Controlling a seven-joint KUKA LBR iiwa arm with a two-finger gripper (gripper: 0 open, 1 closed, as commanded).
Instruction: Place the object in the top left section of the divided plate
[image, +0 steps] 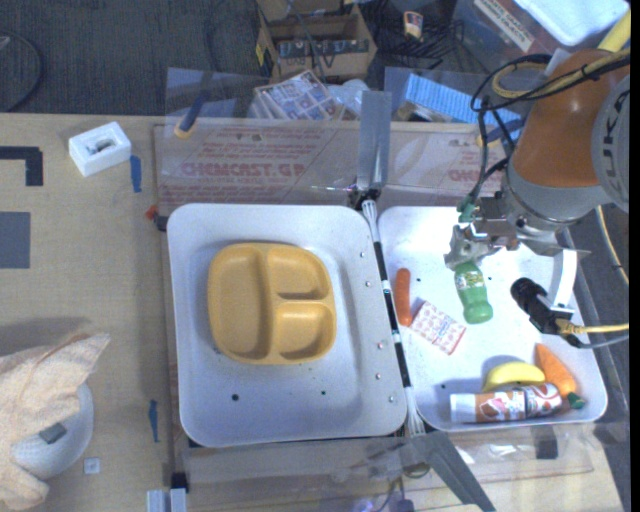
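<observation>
Over the right bin (590, 400), the end effector (468, 250) hangs above a green bottle (473, 294); whether it grips, I cannot tell. Lift straight, then cross to the yellow divided plate (270, 302) in the left bin (190, 330).

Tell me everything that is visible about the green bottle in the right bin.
The green bottle is small and looks like translucent plastic, with a pale label band around its upper part. It stands or leans near the middle of the right bin, on the white floor, its top toward the far side. The end effector is directly over its top, so the cap is hidden. Nearest to it is a red-patterned packet, apart from it on its left.
</observation>
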